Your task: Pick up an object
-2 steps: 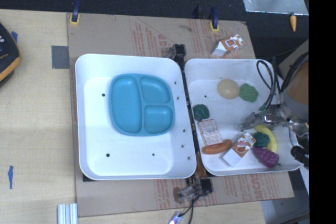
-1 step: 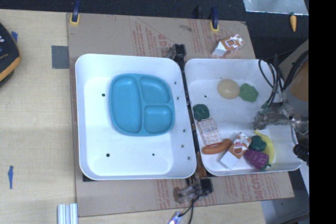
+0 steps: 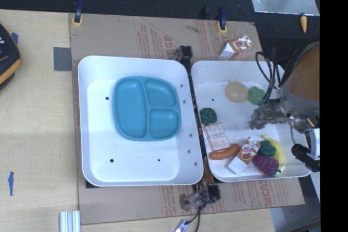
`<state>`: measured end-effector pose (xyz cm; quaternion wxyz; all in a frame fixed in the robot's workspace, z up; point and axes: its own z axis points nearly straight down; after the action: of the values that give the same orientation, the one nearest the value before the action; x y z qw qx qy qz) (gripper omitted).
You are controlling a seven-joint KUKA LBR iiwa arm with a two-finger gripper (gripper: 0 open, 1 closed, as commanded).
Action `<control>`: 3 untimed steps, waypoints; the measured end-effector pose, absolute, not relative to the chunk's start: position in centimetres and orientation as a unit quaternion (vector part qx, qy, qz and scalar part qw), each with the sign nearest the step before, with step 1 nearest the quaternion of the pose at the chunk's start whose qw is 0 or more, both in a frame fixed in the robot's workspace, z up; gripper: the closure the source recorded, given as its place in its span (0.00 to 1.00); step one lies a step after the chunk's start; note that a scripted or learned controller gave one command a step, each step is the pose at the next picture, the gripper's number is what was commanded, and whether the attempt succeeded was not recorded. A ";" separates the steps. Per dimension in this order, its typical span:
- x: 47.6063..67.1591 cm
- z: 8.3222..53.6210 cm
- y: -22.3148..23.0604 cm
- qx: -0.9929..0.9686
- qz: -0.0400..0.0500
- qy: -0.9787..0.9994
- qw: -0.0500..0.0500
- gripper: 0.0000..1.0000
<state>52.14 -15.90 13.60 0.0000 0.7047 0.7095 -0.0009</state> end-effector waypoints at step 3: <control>65.2 9.5 -10.1 0.706 -0.001 0.708 -0.001 0.00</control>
<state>65.16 -10.09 9.53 -0.0008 0.7058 0.7084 -0.0006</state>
